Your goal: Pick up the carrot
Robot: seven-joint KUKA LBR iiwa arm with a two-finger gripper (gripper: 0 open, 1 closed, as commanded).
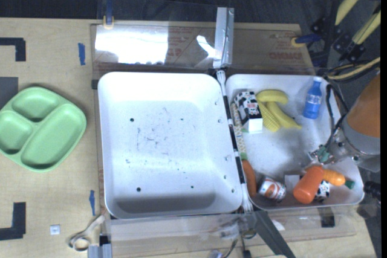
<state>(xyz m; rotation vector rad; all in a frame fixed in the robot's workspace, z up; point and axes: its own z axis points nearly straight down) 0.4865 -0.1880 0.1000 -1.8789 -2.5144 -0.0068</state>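
Two white bins are sitting side by side on the desk, with one green plate lying far left of the jaws. One carrot is lying well left of the jaws, against the right bin's left wall. One can and one orange bottle are resting just below-left of them. One banana bunch and one blue bottle are lying above. The arm is reaching in from the right, wrist lowered; I cannot tell whether the jaws are clenched.
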